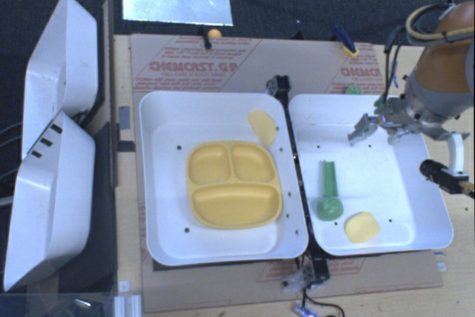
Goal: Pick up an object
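**Mia:** Where was the green plastic spoon with the round end (328,191)?

**Sam:** It lay in the lower middle of the right white bin (423,182), just beside a small yellow rounded block (361,226). It looked light, hard and a bit slippery. I think the thin handle was the best place to grab it.

**Mia:** And the robot's two-finger gripper (363,130)?

**Sam:** It sat higher up in that bin, apart from the spoon. It held nothing. I could not tell if it was open or closed.

**Mia:** What was in the left white bin (159,159)?

**Sam:** A yellow plastic tray with three parts (234,184) and a pale yellow oval piece (262,127) near its upper right corner.
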Controlling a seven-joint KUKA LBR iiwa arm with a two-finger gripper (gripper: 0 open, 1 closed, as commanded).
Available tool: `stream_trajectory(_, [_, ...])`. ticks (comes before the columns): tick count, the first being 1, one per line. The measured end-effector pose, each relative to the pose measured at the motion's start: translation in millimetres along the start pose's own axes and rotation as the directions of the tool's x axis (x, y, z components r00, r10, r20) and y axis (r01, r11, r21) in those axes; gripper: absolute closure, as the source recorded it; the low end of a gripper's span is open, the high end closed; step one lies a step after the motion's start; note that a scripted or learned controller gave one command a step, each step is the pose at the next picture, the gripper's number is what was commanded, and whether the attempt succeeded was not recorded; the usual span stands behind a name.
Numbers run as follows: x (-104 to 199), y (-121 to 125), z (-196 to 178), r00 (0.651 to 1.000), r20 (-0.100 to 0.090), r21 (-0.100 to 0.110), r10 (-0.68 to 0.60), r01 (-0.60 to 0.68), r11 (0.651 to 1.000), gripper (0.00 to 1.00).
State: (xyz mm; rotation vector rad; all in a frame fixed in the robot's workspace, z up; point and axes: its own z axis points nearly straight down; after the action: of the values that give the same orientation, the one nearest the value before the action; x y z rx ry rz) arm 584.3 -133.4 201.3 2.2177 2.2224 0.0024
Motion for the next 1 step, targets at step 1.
stream_trajectory(1, [35.3, -35.0, 71.5, 1.0, -0.002, 0.008, 0.0, 0.0, 1.0, 0.0])
